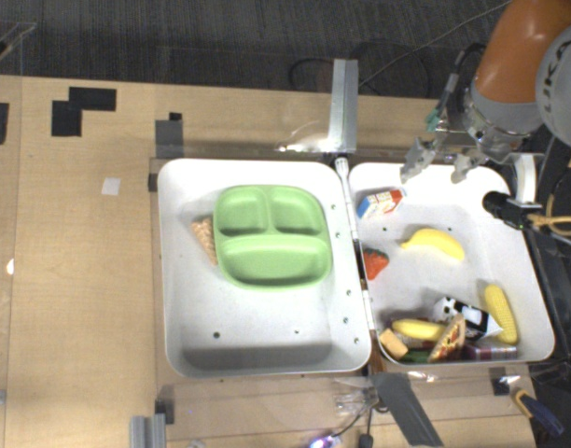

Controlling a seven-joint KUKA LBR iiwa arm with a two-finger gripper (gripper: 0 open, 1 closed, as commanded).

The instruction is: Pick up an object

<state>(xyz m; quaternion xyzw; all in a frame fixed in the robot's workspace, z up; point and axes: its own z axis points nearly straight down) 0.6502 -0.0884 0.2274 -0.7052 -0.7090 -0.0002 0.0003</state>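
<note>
My gripper (438,163) hangs above the far edge of the right bin (509,250), its two fingers spread apart with nothing between them. Below it and to the left lies a small white, red and blue carton (379,202). A yellow banana (434,243) rests mid-bin, in front of the gripper. A red item (374,264) sits by the bin's left wall. A corn cob (501,313) lies at the right. A second banana (417,329), a pizza slice (449,338) and a black-and-white toy (460,312) crowd the near edge.
The left bin (257,343) holds a green divided tray (271,234) with a waffle-like piece (204,239) tucked at its left side. A metal post (344,105) stands behind the divider between the bins. A black fitting (506,207) and cables lie at the right.
</note>
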